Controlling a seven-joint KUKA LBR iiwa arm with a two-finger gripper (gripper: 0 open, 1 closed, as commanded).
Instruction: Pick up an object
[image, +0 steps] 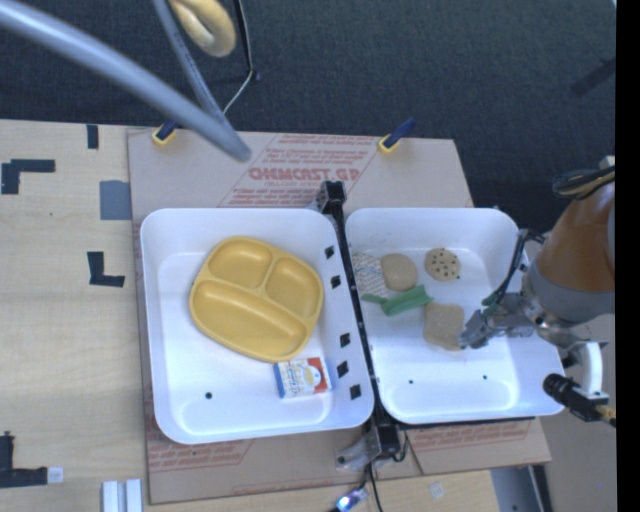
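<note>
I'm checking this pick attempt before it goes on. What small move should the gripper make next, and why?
Probably ease a little further left and down over the tan block. The gripper sits at that block's right edge in the right bin, and nothing is visibly held yet. The green piece lies close by, so keep the move short.

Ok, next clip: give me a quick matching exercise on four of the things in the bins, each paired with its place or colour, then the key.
Things:
1. divided plate
2. small carton
3. speckled cookie
4. green piece

Descriptions:
A. round and dotted, toward the far side of the right bin
B. yellow, three compartments, in the left bin
C. lies between the tan round piece and the tan square piece
D. blue, white and red, just below the plate in the picture

Pairs: 1-B, 2-D, 3-A, 4-C
</note>
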